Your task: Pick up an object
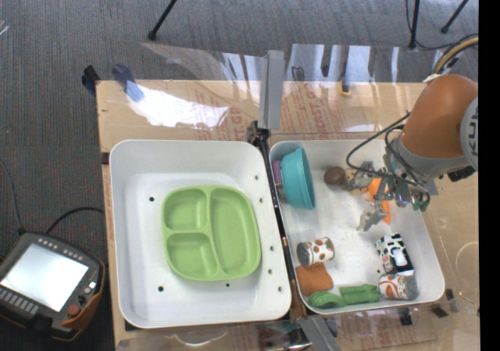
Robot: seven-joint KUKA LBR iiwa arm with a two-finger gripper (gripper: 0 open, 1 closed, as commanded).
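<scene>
Nearest the lens, a handheld control pendant point(48, 283) rests on the floor at 8 o'clock, just beside the bench. At 3 o'clock the grey arm point(439, 119), orange band uppermost, reaches down into the right bin point(355, 306) — its gripper point(379, 209) hangs low over the bin floor, something orange showing at the wrist; whether the jaws are parted or grip anything cannot be told. Around it lie the objects: a teal bowl point(298, 177) tipped at 9 o'clock, a brown ball point(336, 177), a printed can point(316, 251), a cow-patterned object point(393, 254), an orange block point(315, 278), a green piece point(350, 295). Their labels are unreadable. The left bin point(137, 166) holds 1 green divided plate point(211, 232).
</scene>
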